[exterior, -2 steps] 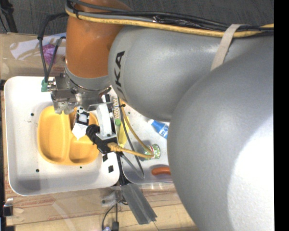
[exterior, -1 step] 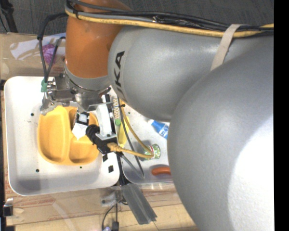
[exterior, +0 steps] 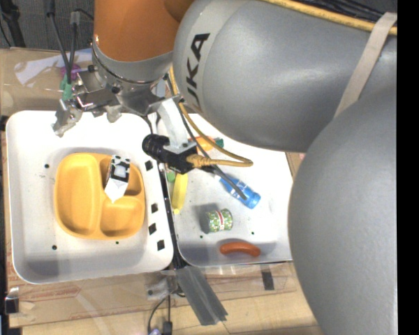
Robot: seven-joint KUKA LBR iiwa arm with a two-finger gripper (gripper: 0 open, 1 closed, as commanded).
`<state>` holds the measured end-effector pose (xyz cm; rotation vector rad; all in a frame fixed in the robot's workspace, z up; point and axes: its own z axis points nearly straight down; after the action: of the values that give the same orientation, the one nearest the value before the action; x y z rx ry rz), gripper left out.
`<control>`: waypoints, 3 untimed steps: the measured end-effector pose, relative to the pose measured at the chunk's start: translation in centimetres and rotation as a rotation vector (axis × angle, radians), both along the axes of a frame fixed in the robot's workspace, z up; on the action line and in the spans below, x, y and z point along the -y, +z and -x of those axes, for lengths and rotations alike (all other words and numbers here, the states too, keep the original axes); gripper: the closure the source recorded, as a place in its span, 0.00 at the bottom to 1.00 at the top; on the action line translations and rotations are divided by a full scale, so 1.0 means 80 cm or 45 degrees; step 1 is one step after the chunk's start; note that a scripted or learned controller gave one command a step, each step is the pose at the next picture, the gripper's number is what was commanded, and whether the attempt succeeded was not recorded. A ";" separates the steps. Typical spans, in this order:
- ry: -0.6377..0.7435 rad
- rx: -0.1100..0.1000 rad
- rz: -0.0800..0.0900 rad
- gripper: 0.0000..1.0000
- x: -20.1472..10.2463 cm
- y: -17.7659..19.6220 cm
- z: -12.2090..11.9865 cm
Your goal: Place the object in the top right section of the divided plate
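Object in the plate's top right section, leaning on the divider

Nearest, in the right bin, lie an orange-red piece, a green patterned roll and a blue marker, all well clear. In the left bin, the white-and-black object sits in the top right section of the yellow divided plate, its lower end on the ridge. It looks liable to tip across into the section below if nudged. Farthest, the gripper hangs at the left bin's far edge, jaws spread and pinching nothing. A low sweep could clip that rim and jolt the plate.
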<state>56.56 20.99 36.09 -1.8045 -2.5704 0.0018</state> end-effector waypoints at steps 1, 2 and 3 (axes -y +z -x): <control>0.017 -0.005 0.001 1.00 -0.004 0.011 0.000; 0.017 -0.006 0.002 0.00 -0.004 0.011 0.001; 0.034 -0.009 0.003 1.00 -0.008 0.023 0.001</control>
<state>56.49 21.64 37.91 -1.7678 -2.5907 0.0114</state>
